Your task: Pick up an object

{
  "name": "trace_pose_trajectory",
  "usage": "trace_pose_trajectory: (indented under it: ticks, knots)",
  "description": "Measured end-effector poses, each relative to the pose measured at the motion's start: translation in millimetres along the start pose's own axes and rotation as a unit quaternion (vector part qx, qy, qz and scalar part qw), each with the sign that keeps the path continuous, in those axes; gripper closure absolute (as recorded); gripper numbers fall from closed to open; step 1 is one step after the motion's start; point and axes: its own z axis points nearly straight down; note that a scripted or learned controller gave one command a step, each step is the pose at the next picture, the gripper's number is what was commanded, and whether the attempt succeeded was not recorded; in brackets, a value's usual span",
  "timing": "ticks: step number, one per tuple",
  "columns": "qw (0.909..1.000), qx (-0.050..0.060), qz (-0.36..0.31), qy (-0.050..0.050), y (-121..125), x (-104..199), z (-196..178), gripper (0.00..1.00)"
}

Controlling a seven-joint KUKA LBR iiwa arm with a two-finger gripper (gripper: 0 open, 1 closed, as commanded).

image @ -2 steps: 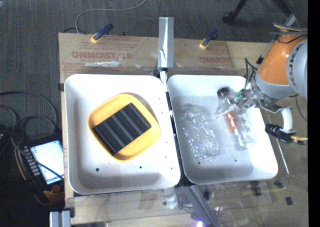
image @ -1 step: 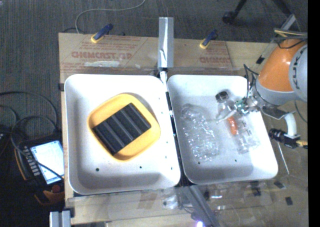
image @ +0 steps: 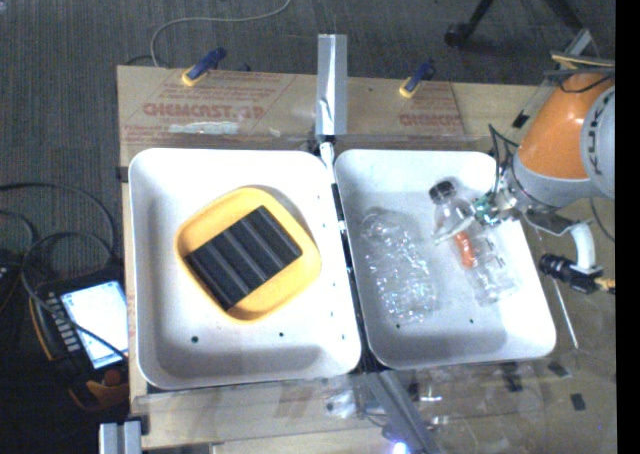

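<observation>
Nearest the camera, the front rims of 2 white bins sit side by side on the counter (image: 150, 107). The left bin (image: 160, 342) holds a yellow tray (image: 305, 267) with a black ribbed insert (image: 245, 254), lying at a slant near its middle. The right bin (image: 520, 337) holds clear plastic items: a crumpled clear bottle (image: 395, 262) lies left of center, and a second clear bottle (image: 480, 247) with a dark cap and an orange patch lies toward the right side, its cap end pointing to the far rim. The hand (image: 487, 207) sits at the right bin's far right part, just beside that second bottle's upper end; whether it is wide, narrow or gripping cannot be told. The arm (image: 570, 142), orange above the wrist, reaches in from the right. Farther back, 2 blue-and-yellow clamps (image: 203, 66) grip the counter's far edge, with a grey upright post (image: 331, 77) between them.
</observation>
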Motion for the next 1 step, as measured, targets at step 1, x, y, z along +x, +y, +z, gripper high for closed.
trace_pose_trajectory:
  ticks: [1]
  knots:
    - [0.9999, 0.012, 0.001, 0.001, 66.5, 90.6, -104.2, 1.0]
